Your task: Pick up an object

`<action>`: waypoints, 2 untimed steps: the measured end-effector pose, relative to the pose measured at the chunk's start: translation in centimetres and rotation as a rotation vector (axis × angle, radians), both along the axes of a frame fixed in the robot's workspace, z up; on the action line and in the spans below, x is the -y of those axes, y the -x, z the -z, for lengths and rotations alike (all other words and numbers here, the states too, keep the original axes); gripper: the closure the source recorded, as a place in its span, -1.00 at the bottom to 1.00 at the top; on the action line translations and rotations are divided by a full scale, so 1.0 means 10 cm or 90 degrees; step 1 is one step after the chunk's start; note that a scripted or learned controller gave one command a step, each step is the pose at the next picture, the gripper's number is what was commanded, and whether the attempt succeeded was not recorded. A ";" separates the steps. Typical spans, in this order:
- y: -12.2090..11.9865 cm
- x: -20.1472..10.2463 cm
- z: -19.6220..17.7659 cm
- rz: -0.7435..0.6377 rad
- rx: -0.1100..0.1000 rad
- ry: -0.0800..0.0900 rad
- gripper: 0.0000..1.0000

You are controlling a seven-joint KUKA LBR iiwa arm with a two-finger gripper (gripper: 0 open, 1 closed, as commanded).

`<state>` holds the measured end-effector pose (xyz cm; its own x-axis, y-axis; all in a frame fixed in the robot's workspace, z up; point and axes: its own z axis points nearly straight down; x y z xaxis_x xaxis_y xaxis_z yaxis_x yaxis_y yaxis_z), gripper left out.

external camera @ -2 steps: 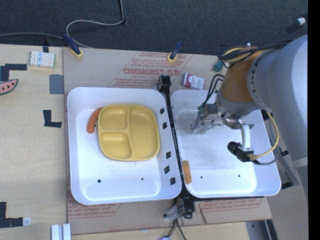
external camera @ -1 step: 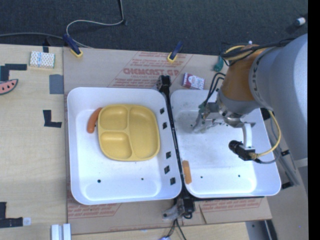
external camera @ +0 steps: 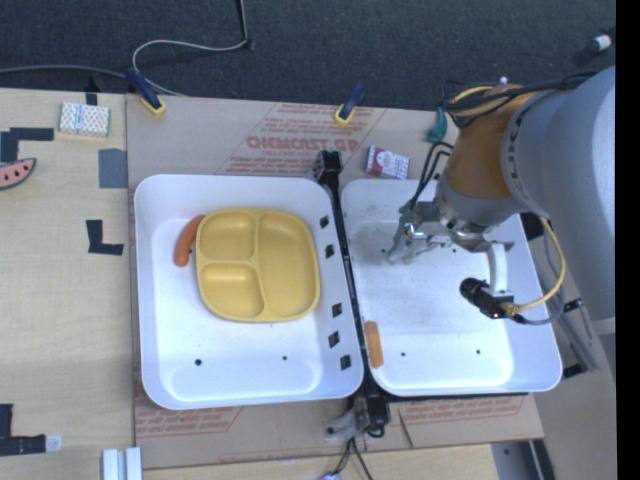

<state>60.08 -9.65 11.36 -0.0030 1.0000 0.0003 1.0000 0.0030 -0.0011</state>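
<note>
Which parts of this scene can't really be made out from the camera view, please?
- Gripper: small and blurred over the right bin; finger state unreadable.
- Orange sausage: partly hidden beneath the yellow plate rim.
- Small packet behind the bins: print too small to read.
- Arm: cut off by the right edge.

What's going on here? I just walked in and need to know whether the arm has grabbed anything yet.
Not that I can see. The grey arm's gripper hangs over the right bin, with nothing visible between its fingers. A small orange piece lies at that bin's left edge. In the left bin sits a yellow divided plate with an orange sausage-shaped item beside it. Neither is being touched.
</note>
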 end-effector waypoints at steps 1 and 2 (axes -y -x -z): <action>0.00 0.00 0.00 0.000 0.000 0.000 -1.00; 0.10 0.03 0.28 0.001 0.002 0.001 -1.00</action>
<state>59.08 -9.94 8.59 -0.0017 1.0000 -0.0008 1.0000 0.0017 0.0015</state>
